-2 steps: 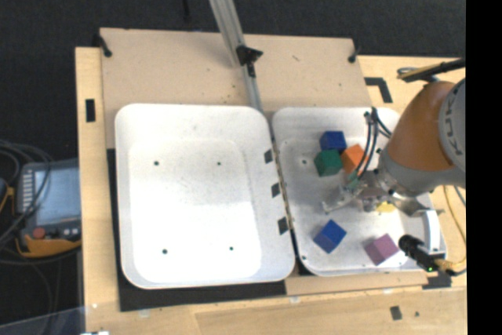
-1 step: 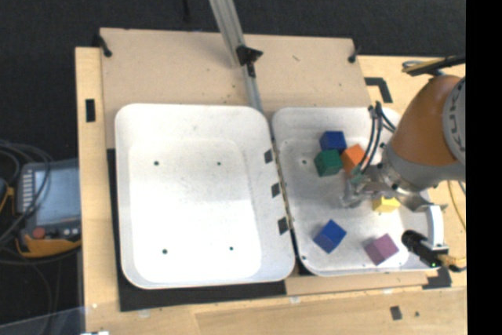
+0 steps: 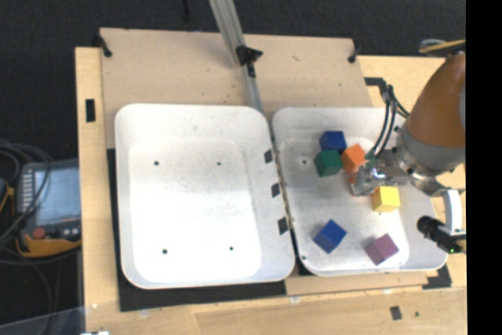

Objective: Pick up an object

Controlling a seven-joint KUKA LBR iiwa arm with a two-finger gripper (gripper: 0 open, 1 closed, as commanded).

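Note:
Several small cubes lie in the right bin (image 3: 314,263). A blue cube (image 3: 332,140), a green cube (image 3: 328,162) and an orange cube (image 3: 354,155) cluster near its back. A yellow cube (image 3: 385,198) sits toward the right, with another blue cube (image 3: 330,235) and a purple cube (image 3: 381,248) near the front. My gripper (image 3: 365,183) hangs low over the bin, between the orange cube and the yellow cube. The wrist above hides its fingers from the camera.
The left bin (image 3: 196,196) lies beside the right one. A slanted metal pole (image 3: 223,8) rises from the back of the bench. A pendant with a screen (image 3: 49,200) rests off the bench at the left.

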